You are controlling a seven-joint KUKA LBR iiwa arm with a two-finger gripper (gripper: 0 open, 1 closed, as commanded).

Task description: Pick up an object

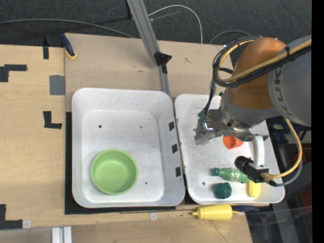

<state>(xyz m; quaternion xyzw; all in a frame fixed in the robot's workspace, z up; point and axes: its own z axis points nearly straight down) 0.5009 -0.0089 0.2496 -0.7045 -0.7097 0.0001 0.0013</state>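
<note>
Gripper (205, 130) sits low over the upper-left floor of the right bin (192, 186); whether its claw is apart or together cannot be told. Orange object (232, 142) lies just beside it at 4 o'clock. Green bottle (230, 174) and dark green lump (221, 190) lie farther off at 5 o'clock.

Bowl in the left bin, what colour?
Light green; the bowl shows plainly in the camera view.
</note>
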